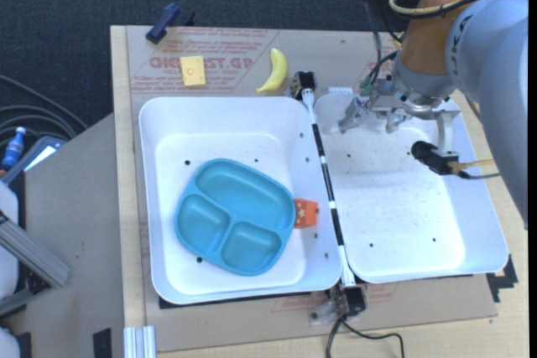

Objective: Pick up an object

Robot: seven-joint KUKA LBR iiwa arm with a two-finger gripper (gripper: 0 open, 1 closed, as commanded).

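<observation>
A blue divided plate [237,215] lies in the left bin [159,126], toward its front. A small orange object [306,214] rests against the plate's right edge, near the wall between the bins. My gripper [369,121] hangs over the far left corner of the right bin [419,256]. It is open, its fingers [346,123] are spread, and nothing is between them. It stands well away from the plate and the orange object.
A yellow banana [273,71] lies on the brown bench board behind the left bin, with a small yellow square [192,72] to its left. A dark blue object [163,23] sits at the board's far left corner. A black clip [304,83] sits at the bins' far junction.
</observation>
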